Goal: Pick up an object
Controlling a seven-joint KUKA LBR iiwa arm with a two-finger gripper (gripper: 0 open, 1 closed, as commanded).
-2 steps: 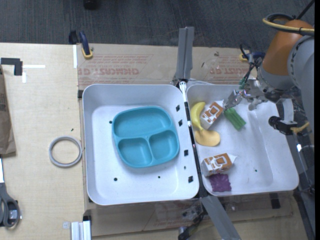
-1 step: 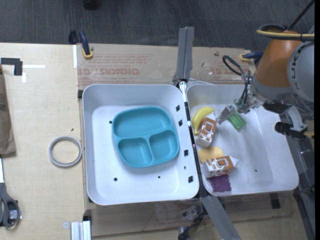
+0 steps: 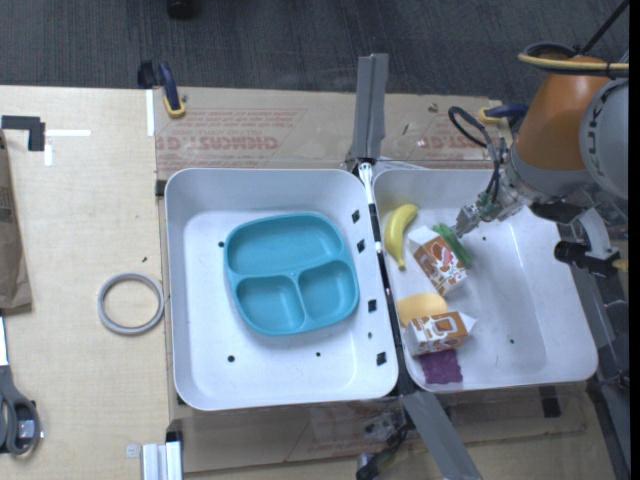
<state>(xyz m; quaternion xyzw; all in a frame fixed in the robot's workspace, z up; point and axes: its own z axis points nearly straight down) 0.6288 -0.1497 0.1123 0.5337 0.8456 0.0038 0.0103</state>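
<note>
The right bin [image 3: 545,363] holds a yellow banana [image 3: 399,230] near its left wall. Beside the banana lies a brown and white carton [image 3: 441,263] with a green strip along its upper edge. Lower down sit a second small carton [image 3: 438,330], a yellow-orange piece [image 3: 420,306] touching it, and a purple piece [image 3: 441,368] near the front wall. My gripper [image 3: 468,218] hangs low in this bin, just up and right of the first carton's green edge. The grey arm with its orange band [image 3: 560,118] reaches in from the upper right. I see nothing held.
The left bin [image 3: 270,378] carries a blue divided plate [image 3: 291,273]. On the wooden bench to the left lie a pale tape ring [image 3: 131,302] and scissors [image 3: 15,420]. A metal divider [image 3: 370,108] stands between the bins at the back. The right bin's right half is bare white floor.
</note>
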